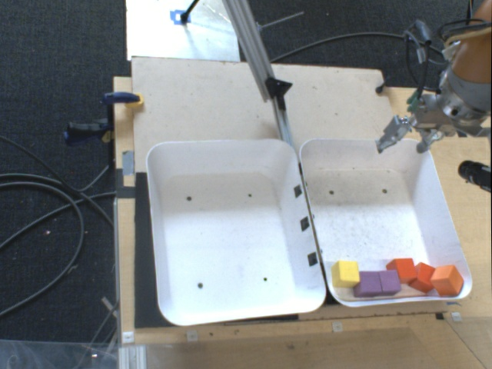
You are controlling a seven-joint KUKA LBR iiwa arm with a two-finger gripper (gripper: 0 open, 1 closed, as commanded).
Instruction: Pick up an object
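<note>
We see the bench (231, 98) as the largest thing, a pale board under both bins. On it the left bin (231, 160) lies toward 8 o'clock of the view's centre, and the right bin (369, 206) sits just beside it toward 4 o'clock, their inner walls touching along a seam with three small black tabs.

The arm (473, 68) comes in at 2 o'clock, its orange band above the wrist at the frame's edge. Below it the gripper (407, 135) hangs over the right bin's far rim, at about 1 o'clock within that bin. We see its two fingers apart, one finger (390, 137) toward 9 o'clock and the other toward 3 o'clock, with nothing between them.

The objects lie in a row along the right bin's near wall, at 5 to 6 o'clock within it, well apart from the gripper. From 9 o'clock to 3 o'clock we count a yellow block (346, 273), a purple block (377, 283) touching it, a red-orange block (401, 268), a red block (422, 276) and an orange block (447, 280), packed close together.
</note>
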